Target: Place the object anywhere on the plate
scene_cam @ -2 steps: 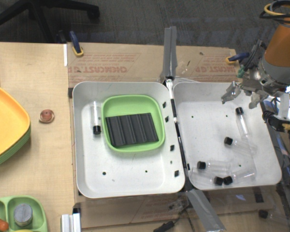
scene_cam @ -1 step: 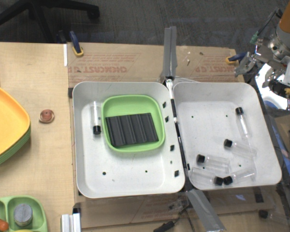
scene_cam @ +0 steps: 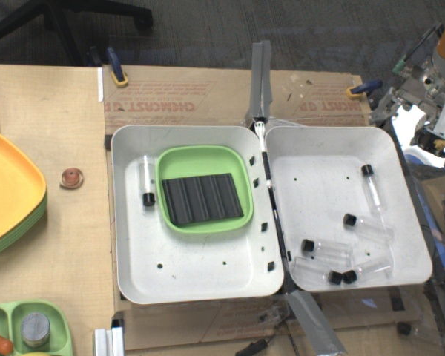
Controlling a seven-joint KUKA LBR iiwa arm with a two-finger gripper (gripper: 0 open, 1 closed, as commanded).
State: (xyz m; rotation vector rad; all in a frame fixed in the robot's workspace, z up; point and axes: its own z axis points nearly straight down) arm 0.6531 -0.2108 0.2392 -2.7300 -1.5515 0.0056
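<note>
We see a dark grey ribbed rectangular slab (scene_cam: 201, 199) lying on the square green plastic plate (scene_cam: 205, 162) in the left white bin (scene_cam: 133, 265). A clear black-capped tube (scene_cam: 147, 181) lies beside the plate; more tubes (scene_cam: 371, 187) scatter the right white bin (scene_cam: 319, 162). The claw's state we cannot tell.

A green plate (scene_cam: 205, 162), square with rounded corners and a raised rim, sits in the upper middle of the left bin (scene_cam: 185, 280). A dark grey ribbed slab (scene_cam: 205, 199) lies flat on the plate, covering most of its lower half. Just beside the plate's left edge, on the bin floor, lies a clear tube (scene_cam: 147, 180) with a black cap, cap end toward the near side. Several more clear tubes with black caps (scene_cam: 341, 262) lie scattered in the right bin (scene_cam: 319, 154), mostly toward its near right corner, one (scene_cam: 371, 184) farther up by itself.
</note>
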